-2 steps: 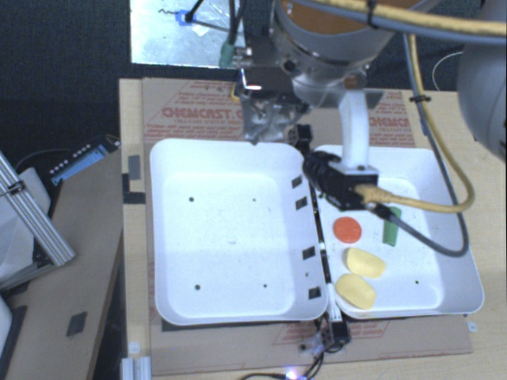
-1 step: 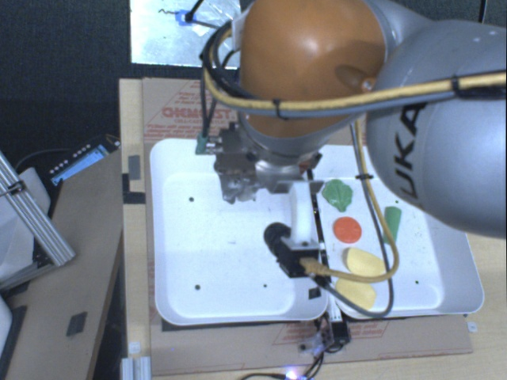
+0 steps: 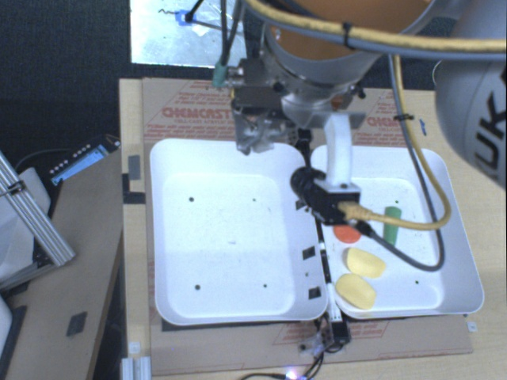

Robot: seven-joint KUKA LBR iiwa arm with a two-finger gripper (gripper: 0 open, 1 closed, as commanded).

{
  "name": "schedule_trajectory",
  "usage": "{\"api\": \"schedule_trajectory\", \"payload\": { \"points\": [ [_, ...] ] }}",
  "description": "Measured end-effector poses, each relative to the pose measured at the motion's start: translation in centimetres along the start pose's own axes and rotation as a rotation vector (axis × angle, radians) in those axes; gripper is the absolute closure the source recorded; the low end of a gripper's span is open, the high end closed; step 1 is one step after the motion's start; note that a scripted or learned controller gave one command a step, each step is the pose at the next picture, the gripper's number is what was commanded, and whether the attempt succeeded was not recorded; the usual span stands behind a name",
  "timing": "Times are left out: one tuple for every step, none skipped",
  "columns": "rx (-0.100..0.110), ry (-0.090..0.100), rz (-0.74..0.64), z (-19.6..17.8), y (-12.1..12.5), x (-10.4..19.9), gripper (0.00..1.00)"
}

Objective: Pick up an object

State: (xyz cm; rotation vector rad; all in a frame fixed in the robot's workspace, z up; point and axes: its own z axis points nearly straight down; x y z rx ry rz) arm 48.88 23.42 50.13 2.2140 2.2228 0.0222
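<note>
Your tool (image 3: pixel 257 137) at the left bin's (image 3: pixel 230 236) 12 o'clock rim, its state you cannot tell, green stick (image 3: pixel 392 222), red piece (image 3: pixel 347 233), two yellow pieces (image 3: pixel 366 263) in the right bin (image 3: pixel 451 287), toward its 7 o'clock corner.

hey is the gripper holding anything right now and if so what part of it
It cannot be told. The gripper hangs over the far edge of the left white bin, with nothing visible between its fingers.
</note>
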Motion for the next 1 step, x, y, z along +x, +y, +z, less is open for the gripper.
{"api": "schedule_trajectory", "payload": {
  "points": [
    [0.006,-0.005,0.004,-3.50,5.66,-0.05,1.00]
  ]
}}
